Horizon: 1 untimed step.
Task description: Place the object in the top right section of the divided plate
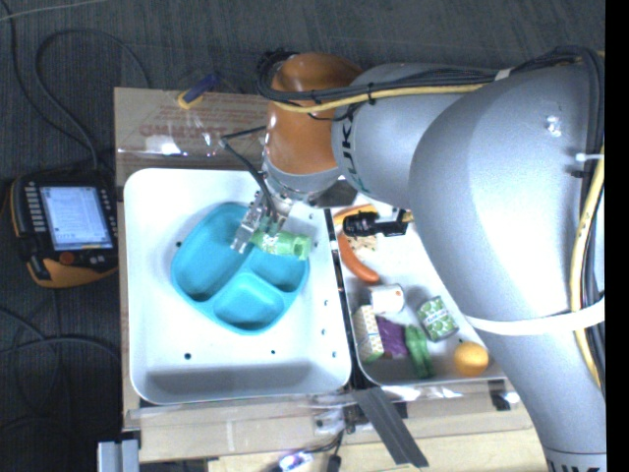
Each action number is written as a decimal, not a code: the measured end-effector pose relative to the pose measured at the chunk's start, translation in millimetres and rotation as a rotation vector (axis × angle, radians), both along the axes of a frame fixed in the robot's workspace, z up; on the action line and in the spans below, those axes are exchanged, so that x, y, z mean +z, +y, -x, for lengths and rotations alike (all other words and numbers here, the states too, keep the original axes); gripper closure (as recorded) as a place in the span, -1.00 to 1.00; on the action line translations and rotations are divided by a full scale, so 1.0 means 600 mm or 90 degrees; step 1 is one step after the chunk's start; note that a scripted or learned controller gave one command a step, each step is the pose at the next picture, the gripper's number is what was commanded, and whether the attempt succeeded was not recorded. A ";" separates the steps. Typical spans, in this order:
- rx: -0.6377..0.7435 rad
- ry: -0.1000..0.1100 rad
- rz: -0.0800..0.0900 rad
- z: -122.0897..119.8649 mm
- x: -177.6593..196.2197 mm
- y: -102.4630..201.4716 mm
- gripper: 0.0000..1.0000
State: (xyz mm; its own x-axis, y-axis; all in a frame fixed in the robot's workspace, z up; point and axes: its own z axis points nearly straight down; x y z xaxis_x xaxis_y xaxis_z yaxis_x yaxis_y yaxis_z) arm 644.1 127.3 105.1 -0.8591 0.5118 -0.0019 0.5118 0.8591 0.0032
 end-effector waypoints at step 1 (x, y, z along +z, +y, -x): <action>0.047 -0.007 0.000 -0.018 -0.019 0.094 1.00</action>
